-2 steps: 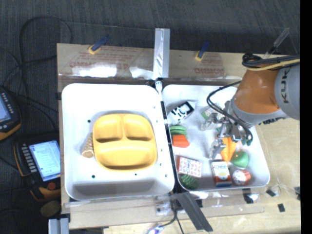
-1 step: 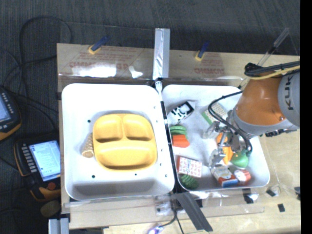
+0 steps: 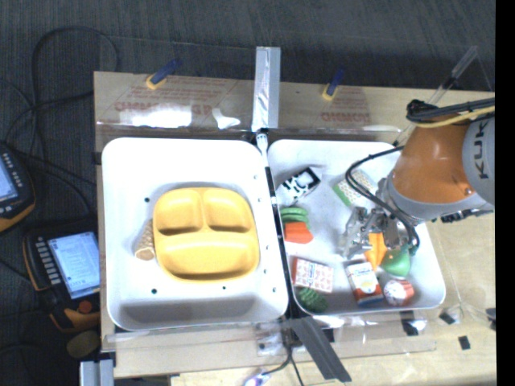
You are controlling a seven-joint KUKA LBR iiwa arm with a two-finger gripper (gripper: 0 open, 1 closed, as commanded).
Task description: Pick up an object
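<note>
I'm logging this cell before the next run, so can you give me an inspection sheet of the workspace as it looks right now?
Surface: bench bearing two shallow white bins side by side, left bin and right bin.
Job's things: right bin holds a black-and-white pack, a carrot toy, a red patterned box, a small carton, a green piece.
Clutter: yellow divided tray in the left bin, a tan cone touching its left edge.
Grippers: pincer low over the right bin; grip state unclear.
Cables: black cable looping by the wrist; another on the floor.
Surroundings: dark carpet, handheld screens at left.
</note>
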